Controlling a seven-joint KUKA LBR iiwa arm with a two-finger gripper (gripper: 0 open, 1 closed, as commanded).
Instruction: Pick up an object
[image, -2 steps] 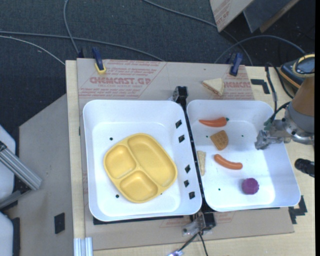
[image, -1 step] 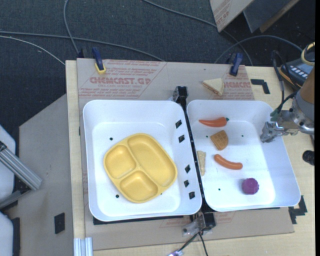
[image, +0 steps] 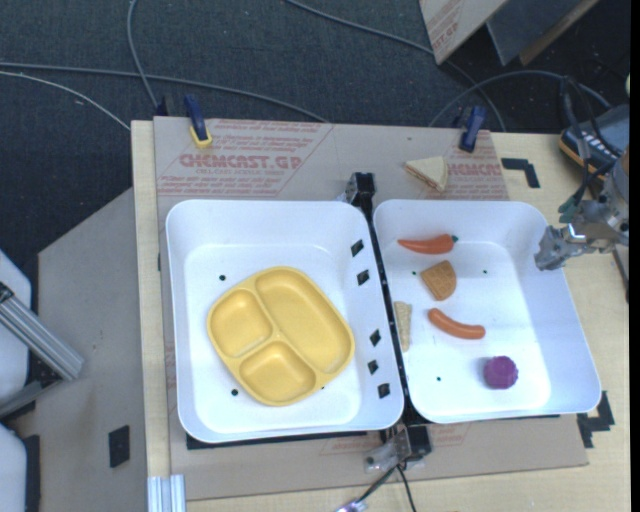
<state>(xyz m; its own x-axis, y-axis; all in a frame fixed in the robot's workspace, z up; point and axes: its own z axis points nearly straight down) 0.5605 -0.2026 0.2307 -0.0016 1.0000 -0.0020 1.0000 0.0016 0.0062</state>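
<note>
The right bin (image: 560, 300) holds several toy foods: a red chilli pepper (image: 427, 243) at the back, a tan cracker piece (image: 438, 279) below it, an orange sausage (image: 456, 324) in the middle, a purple round fruit (image: 501, 372) at the front right, and a pale wedge (image: 402, 324) against the left wall. My gripper (image: 556, 250) hangs at the bin's right rim, apart from all of them, with nothing visibly between its fingers.
The left bin (image: 190, 300) holds a yellow three-compartment plate (image: 281, 334). A sandwich wedge (image: 428, 172) lies on the cardboard behind the right bin. Blue clamps (image: 197, 119) and cables sit at the back edge.
</note>
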